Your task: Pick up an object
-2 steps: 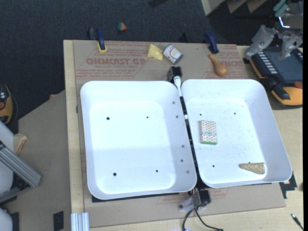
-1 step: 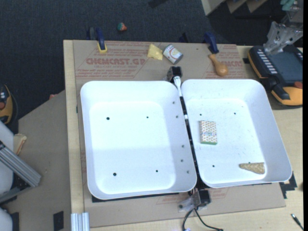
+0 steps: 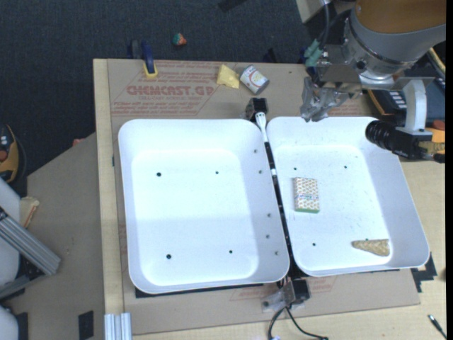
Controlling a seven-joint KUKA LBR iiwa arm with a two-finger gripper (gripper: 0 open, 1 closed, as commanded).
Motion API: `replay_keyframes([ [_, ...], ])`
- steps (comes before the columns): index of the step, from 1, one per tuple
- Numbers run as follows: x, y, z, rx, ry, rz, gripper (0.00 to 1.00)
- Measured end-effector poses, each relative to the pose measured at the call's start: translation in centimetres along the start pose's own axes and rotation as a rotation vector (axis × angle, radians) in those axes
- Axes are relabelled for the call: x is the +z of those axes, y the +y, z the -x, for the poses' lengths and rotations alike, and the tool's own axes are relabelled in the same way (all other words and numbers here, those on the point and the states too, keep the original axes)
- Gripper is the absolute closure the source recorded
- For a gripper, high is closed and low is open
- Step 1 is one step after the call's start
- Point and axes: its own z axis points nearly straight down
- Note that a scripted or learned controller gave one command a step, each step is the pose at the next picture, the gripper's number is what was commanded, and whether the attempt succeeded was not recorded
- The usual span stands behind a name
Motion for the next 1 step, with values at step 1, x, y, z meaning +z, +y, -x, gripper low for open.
replay_keyframes([
  [1,8.60,2.31,-11.32,0.002,-0.002,-0.002,1.00],
])
